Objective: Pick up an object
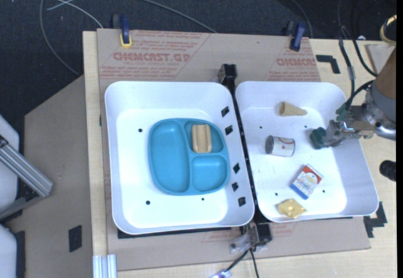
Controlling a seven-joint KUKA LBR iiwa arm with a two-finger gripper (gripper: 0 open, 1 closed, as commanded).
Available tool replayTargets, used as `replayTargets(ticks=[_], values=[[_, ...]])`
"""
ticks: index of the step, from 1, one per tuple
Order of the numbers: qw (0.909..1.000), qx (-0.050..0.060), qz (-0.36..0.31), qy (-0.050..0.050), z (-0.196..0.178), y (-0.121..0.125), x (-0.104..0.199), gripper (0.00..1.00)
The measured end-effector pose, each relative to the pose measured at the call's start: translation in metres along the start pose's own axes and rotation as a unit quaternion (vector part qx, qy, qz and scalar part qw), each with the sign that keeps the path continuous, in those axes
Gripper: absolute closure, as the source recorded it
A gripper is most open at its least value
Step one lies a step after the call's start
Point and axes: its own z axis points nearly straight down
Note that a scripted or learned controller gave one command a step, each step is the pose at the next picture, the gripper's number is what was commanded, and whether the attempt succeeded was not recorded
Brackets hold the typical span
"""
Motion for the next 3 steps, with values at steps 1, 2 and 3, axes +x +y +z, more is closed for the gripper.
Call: replayTargets(ticks=[1,2,3], values=[[1.0,0.0,0.0,0.0,-0.034,0.002,0.0,1.0],[1.0,0.001,-0.003,0.001,-0.038,0.01,0.054,1.0],[1.0,0.004,-0.002,0.002,-0.022,0.018,0.113,1.0]])
